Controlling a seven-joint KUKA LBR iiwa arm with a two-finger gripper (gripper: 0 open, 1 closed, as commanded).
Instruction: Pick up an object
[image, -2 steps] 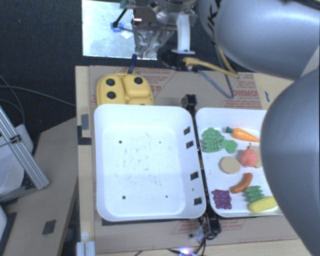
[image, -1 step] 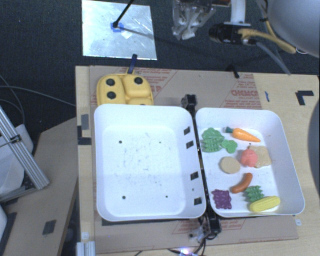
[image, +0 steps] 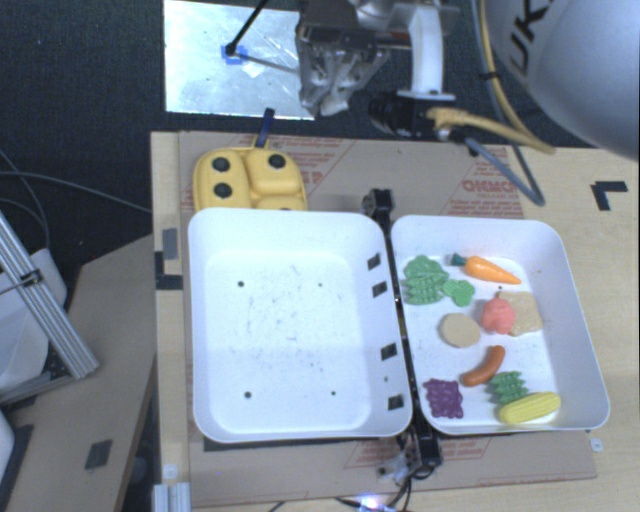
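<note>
Landmark: the black hinge strip (image: 385, 300) that runs between my two white bins; every place below is told from it.
Left bin (image: 205, 330): directly left of the hinge, its floor bare but for faint dark speckles.
Yellow tray (image: 250, 180): left of the hinge and beyond the left bin's far rim, lying on the cardboard-covered worktop (image: 480, 180).
My claw (image: 328, 95): far beyond the hinge and a little to its left, hanging over the shiny sheet past the worktop's far edge, well apart from both bins; nothing is visible between its tips, but I cannot tell whether they are spread or pressed together.
Right bin (image: 575, 330): directly right of the hinge, and all the toy food lies in it.
Green leaves (image: 428, 280): just right of the hinge, toward the far end.
Purple grapes (image: 443, 397): just right of the hinge, toward the near end.
Tan round (image: 460, 330): further right, mid-bin.
Carrot (image: 490, 268): right again, near the far rim.
Sausage (image: 483, 366): right of the grapes, tilted.
Pink piece (image: 497, 314): beside the tan round, touching a pale slice (image: 527, 314).
Corn cob (image: 528, 407): farthest right along the near rim, touching a small green piece (image: 507, 385).
</note>
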